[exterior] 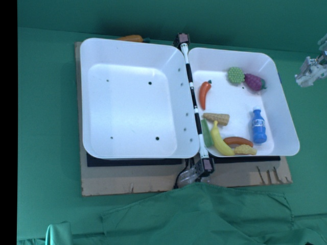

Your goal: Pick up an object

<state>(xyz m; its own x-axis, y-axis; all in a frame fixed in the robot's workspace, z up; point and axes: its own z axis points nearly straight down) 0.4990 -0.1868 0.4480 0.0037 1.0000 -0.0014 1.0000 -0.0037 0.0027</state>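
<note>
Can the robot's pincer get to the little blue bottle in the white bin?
Probably yes. The pincer sits off to the right of the right bin, and the blue bottle lies near that side with open white floor around it. Nothing covers it; only the sausage lies close by.

You won't find any writing you can read here. The blue bottle (259, 127) in the right bin (284, 117) carries a pale label, but its print is too small to make out.

glossy plastic bins (102, 55), matt green cloth (204, 213)
</note>
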